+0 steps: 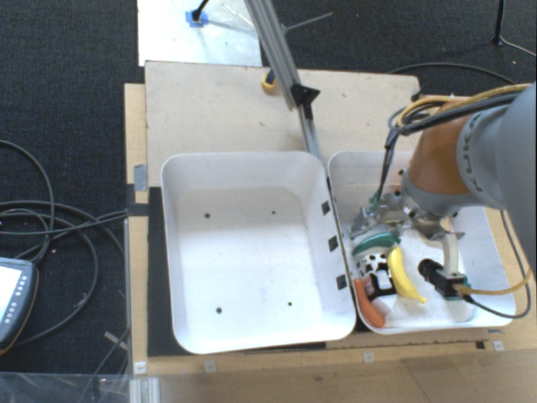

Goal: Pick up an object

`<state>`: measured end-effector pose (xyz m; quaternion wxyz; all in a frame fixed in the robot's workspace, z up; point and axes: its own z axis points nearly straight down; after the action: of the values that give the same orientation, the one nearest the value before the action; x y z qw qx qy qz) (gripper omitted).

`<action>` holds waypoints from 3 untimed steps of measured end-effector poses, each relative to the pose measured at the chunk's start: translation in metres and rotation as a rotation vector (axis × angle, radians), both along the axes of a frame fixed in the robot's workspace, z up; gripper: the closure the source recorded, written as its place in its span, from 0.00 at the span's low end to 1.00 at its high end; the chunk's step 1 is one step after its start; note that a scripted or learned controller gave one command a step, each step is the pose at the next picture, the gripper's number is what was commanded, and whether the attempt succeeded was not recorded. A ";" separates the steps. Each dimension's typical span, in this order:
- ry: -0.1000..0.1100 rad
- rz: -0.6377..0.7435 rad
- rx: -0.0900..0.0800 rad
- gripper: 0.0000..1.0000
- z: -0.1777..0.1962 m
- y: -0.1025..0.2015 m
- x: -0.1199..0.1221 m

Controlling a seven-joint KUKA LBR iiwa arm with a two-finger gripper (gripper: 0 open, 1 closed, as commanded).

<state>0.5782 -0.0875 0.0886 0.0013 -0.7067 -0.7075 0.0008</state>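
I'm looking down on dark carpet (67, 65) all around. Black cables (50, 217) loop across it at left, beside a handheld screen (13, 296) at the edge. The pale wooden surface (218, 107) sits in the middle, a board (197, 15) beyond it with clear plastic (222, 15) and blue tape (197, 18). A grey metal pole (273, 36) slants across. Light is even.

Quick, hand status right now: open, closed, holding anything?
Hand: cannot be told. It is low in the right bin, over the banana and the orange object.
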 end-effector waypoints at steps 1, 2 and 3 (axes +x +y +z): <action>-0.006 0.000 0.000 1.00 0.013 -0.001 0.002; -0.009 -0.001 -0.002 1.00 0.064 -0.011 0.005; -0.009 0.003 -0.001 1.00 0.109 -0.008 0.006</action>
<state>0.5838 -0.0954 0.1971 -0.0024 -0.7055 -0.7087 -0.0019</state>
